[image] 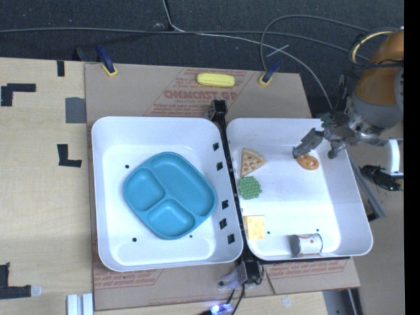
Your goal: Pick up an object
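Note:
My gripper (319,148) hangs over the upper right part of the right bin (341,202), open, with nothing between its fingers. One dark finger (304,146) reaches left, the other (335,149) sits nearer the bin's right wall. A small orange round object (308,163) lies on the bin floor just below the left finger, touching or nearly touching it. In the same bin are a pizza slice (251,161), a green knobbly piece (249,188), a yellow square (254,228) and a small can (306,244) on its side.
The left bin (111,143) holds a blue divided plate (169,194). A yellow oblong object (215,79) lies on the cardboard behind the bins. Cables run across the back of the bench. A black divider (226,176) separates the bins.

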Available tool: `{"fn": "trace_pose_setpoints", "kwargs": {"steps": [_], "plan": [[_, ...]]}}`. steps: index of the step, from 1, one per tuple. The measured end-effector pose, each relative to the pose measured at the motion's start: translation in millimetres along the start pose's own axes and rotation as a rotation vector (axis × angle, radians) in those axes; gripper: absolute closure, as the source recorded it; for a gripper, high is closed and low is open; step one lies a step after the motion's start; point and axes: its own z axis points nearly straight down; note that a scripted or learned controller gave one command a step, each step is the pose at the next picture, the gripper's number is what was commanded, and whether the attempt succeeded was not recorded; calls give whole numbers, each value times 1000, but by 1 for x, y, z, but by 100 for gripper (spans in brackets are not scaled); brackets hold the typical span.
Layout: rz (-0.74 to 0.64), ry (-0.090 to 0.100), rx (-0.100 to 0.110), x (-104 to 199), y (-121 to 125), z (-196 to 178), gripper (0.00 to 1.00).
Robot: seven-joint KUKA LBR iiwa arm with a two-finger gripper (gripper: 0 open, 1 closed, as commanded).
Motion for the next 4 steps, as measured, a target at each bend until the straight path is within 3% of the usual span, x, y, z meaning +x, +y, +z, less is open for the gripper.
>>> {"fn": "trace_pose_setpoints", "kwargs": {"steps": [1,2,3,4], "plan": [[-4,-3,-14,0,3,-9,0],[-4,-2,-8,1,5,56,0],[-5,-6,-16,1,6,108,0],[-5,-7,-20,1,7,94,100]]}}
